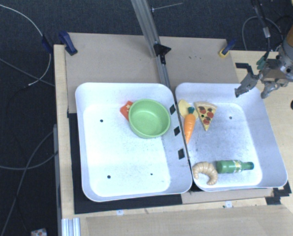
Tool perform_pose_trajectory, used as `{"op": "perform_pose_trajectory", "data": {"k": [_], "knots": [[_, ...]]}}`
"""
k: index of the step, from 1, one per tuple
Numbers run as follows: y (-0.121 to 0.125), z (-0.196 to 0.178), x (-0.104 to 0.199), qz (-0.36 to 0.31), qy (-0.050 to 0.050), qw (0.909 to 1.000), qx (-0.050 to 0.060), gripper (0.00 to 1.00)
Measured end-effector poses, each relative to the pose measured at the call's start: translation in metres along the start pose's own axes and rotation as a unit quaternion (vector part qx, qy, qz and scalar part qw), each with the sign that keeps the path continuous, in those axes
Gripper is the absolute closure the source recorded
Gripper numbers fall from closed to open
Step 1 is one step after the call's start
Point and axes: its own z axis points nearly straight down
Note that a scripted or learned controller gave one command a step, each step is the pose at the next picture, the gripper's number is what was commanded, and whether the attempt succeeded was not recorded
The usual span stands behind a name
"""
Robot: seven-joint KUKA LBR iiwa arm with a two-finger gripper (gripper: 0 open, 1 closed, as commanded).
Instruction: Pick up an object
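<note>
Croissant (206,173) and green bottle (234,166) lie at the right bin's (264,132) near edge — jaws (255,88) spread, holding nothing, above its far corner — pre-grasp position, likely.

two bins (87,132), one bowl (149,118), one carrot (189,127)

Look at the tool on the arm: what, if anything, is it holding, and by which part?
Nothing. The tool hangs open above the right bin's upper right corner, with nothing between its fingers.

The right bin's (264,132) middle lies open; carrot (189,127) and pizza slice (205,114) crowd its upper left, croissant (206,173) and green bottle (233,166) its front.
</note>
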Motion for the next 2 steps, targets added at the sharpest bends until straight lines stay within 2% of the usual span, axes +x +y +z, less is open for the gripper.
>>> {"op": "perform_pose_trajectory", "data": {"k": [2], "knots": [[-0.001, 0.122, 0.013, -0.001, 0.001, 1.0000, 0.005, 0.00]]}}
